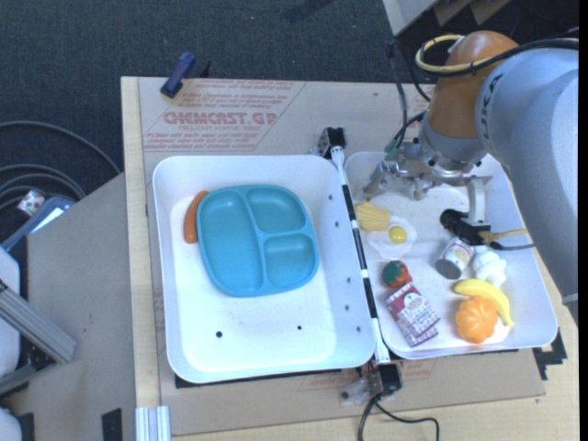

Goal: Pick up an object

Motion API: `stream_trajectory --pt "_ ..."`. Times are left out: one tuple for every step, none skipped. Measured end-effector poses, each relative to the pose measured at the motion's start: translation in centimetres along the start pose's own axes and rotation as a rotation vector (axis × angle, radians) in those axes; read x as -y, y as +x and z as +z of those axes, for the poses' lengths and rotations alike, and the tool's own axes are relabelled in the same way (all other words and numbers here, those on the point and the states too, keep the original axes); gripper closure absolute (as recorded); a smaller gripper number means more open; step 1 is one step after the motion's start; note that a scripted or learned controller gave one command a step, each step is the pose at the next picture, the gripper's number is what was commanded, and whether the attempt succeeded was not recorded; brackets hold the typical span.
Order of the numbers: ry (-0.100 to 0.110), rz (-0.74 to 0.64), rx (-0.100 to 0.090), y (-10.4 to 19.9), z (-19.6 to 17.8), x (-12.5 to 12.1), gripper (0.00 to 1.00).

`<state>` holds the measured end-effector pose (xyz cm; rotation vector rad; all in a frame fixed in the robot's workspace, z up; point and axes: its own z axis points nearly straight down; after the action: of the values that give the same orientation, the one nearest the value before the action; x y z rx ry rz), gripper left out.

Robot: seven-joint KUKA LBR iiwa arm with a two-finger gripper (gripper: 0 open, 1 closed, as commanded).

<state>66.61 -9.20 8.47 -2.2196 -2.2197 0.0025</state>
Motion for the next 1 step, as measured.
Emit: stream_trajectory --pt "0.000 0.000 0.000 0.05 -0.02 -0.01 0.00"
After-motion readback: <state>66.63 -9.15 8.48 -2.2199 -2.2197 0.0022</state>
